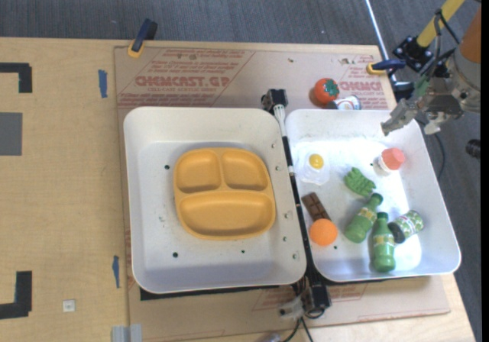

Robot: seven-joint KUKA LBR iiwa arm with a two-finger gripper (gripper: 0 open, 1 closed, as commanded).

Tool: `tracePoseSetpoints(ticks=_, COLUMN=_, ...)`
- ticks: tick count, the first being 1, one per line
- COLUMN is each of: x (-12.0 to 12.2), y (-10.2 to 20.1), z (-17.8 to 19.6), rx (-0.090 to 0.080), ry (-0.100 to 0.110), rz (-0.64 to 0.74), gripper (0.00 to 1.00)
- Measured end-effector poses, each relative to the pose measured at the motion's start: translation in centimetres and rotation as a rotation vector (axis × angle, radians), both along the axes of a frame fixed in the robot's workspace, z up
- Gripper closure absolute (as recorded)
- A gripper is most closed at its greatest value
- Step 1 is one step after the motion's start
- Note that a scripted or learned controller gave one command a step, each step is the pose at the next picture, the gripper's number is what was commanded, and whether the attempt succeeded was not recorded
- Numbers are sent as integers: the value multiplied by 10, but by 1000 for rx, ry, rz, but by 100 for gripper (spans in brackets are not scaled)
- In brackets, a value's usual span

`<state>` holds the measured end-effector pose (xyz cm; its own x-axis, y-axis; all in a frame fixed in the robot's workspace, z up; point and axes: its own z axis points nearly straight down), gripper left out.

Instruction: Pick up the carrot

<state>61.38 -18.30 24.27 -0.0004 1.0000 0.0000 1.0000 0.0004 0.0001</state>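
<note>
The right bin (pixel 443 214) is crowded along its near half and barer toward the far rim. The claw (pixel 412 124) hangs over that bin's far right corner, its grey fingers (pixel 392 122) spread wide with nothing between them. Below it is a patch of bare white floor, with the nearest piece just beside it: a small white one with a salmon cap (pixel 391 159).

Which piece is the carrot I cannot tell. The orange-toned ones in this bin are that salmon-capped piece and a smooth round ball (pixel 323 233), which sits near the left wall, touching a flat brown bar (pixel 313 204). A flat white egg (pixel 314 166) with a yellow centre lies beyond the bar.

The green pieces bunch toward the near right: a lumpy one (pixel 357 182), two glossy bottles (pixel 363 220) (pixel 382 243) lying close together, and a small can (pixel 409 224) just beside them. Little room is left between them.

The left bin (pixel 145 180), with rounded corners and a shallow lip, holds a matte yellow tray (pixel 224 191) split into three sections, with open floor all round it. The two bins meet along a dark seam.

Outside, on the brown board surface (pixel 191 81) past the right bin's far rim, sits a red round piece with a green top (pixel 325 91).
</note>
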Motion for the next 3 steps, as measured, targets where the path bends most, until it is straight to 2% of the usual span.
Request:
tracePoseSetpoints(ticks=1, x=-34, y=64, z=-124, rx=0, ry=0, rz=-53, gripper=0)
tracePoseSetpoints(ticks=2, x=-96, y=91, z=-157, rx=1, ry=-3, rz=-261, gripper=0)
tracePoseSetpoints(ticks=3, x=-95, y=91, z=-146, rx=0, ry=-7, rz=-263, gripper=100)
